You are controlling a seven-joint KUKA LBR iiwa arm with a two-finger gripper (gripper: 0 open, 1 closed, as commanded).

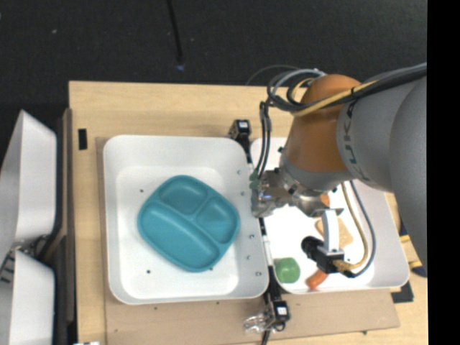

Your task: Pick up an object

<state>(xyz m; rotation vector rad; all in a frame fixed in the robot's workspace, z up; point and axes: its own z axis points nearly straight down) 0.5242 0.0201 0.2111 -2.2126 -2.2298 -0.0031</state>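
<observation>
Gripper (267,198) at centre of frame, hanging from the arm (374,142) over the left edge of the right bin (291,230), just beside the wall shared with the left bin (111,214). Open or closed: cannot tell from this angle. Nothing seen held.

Nearest candidate: green block (287,269) on the right bin floor, toward the lower edge of frame from the gripper and slightly right. Near, but apart; no contact. Also noted: orange piece (315,282) just beside the block, further right, close to the bin's lower rim; shape too small to read. In the left bin: blue divided plate (188,223), left and slightly down-frame of the gripper, across the wall. Lies flat and wide; judged a poor fit for a pinch.

Judged most workable: green block. Requires travel down-frame and a touch right before descent. No long axis apparent on the block, so wrist turn judged of little account. Risk: closeness to the bin's lower left corner, with the wall possibly fouling the approach.
</observation>
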